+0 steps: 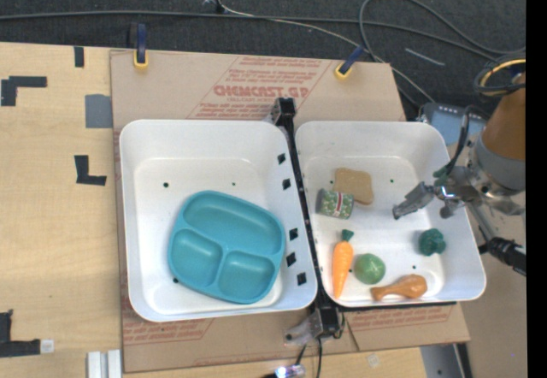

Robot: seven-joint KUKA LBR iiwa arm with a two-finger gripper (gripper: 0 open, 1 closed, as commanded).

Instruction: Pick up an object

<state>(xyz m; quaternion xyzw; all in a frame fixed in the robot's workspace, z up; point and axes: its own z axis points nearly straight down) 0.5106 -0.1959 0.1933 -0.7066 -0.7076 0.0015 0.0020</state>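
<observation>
Drumstick (399, 288) hugs the right bin (376, 135)'s near rim.

arm (504, 141): grey with orange band, reaches in from the right | wrist: low, angled leftward | tool (425, 201): fingers spread apart, nothing between them

Two white bins on a bench, arm at the right.

The left bin (137, 197) holds a blue tray (226, 246). The right bin (385, 141) holds a tan block (354, 185), can (335, 203), carrot (341, 262), green ball (369, 268), drumstick (399, 288) and broccoli (432, 241). The gripper (419, 199) hangs over the right bin's right side, above the broccoli, with nothing between its fingers.
</observation>
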